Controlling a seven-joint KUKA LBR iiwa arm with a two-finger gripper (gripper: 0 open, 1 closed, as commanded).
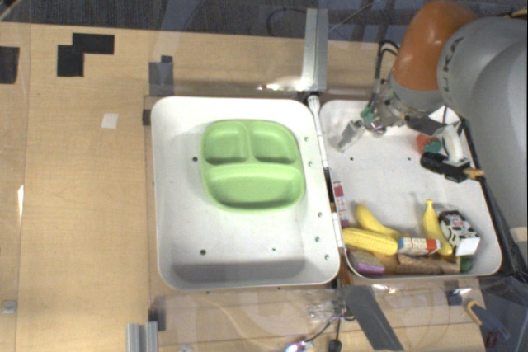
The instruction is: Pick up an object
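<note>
Camera view: gripper [353, 133] hung upper right of frame over right bin [388, 177], fingers spread, nothing between. Reach step, imo. Pickables, e.g. banana [373, 221], lay lower right; next needed descent there. Green tray [251, 163] sat center-left.

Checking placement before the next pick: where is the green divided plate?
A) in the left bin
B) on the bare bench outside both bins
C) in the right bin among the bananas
A: the green divided plate lies flat inside the left bin, apart from the clutter in the right bin.
</note>
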